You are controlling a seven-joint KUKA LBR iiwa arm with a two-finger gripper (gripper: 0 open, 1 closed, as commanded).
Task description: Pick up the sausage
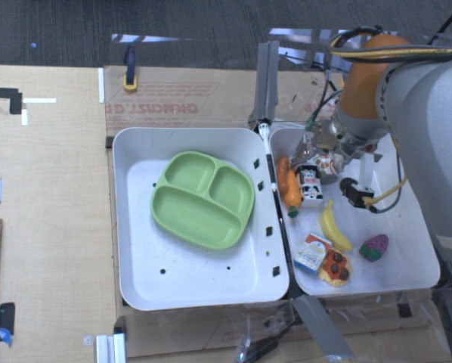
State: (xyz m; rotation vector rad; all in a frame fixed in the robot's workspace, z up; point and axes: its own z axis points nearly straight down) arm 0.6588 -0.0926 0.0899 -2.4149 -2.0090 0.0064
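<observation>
A reddish, elongated piece that looks like the sausage (283,168) lies along the left wall of the right bin (407,278), end to end with an orange carrot (292,193). My gripper (318,156) hangs low over the back of that bin, just right of the sausage and above a small black-and-white carton (310,184). The wrist and cables hide much of the gripper's tip. Nothing is clearly held.
The right bin also holds a banana (334,228), a small box (311,252), a pizza slice (335,269) and a purple-and-green piece (374,246). A green divided plate (203,200) lies in the left bin (135,225). The arm's bulk covers the right bin's far right side.
</observation>
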